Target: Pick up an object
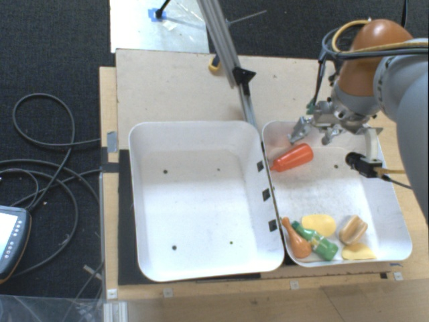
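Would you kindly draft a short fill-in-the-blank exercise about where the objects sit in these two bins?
1. The orange carrot lies in the ____ bin of the view.
2. The gripper hangs over the carrot's ____ end.
3. The green bottle lies near that bin's ____ edge.

Missing words: right; upper; front

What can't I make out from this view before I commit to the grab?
- Gripper: whether it touches the orange carrot-shaped piece just below it; the slanted view hides any gap.
- Green toy: lies across the small orange piece, so how they rest on each other is unclear.
- Right bin: its upper right part is covered by the arm.
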Robot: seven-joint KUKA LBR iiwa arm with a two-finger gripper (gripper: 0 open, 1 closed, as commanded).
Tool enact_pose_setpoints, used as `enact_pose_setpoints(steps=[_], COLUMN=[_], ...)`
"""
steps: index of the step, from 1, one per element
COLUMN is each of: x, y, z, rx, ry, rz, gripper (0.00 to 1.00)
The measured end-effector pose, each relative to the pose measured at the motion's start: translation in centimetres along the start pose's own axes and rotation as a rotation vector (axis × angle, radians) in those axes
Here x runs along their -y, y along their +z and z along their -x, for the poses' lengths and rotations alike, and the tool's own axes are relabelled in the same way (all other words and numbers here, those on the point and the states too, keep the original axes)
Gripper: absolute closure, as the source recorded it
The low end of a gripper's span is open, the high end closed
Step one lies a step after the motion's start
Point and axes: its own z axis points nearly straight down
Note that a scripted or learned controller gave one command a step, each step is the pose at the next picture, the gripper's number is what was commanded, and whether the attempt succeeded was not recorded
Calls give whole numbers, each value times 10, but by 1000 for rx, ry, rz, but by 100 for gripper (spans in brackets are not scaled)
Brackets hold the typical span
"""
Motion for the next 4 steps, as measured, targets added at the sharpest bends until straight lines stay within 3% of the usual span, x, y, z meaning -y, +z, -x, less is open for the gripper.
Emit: enact_pose_setpoints(steps=[1,3,4], x=[-2,-5,-6], y=[-15,-107,-124], z=[0,1,1], rx=[1,1,0], ry=[0,-4,-4], rz=[9,11,8], gripper=[100,100,100])
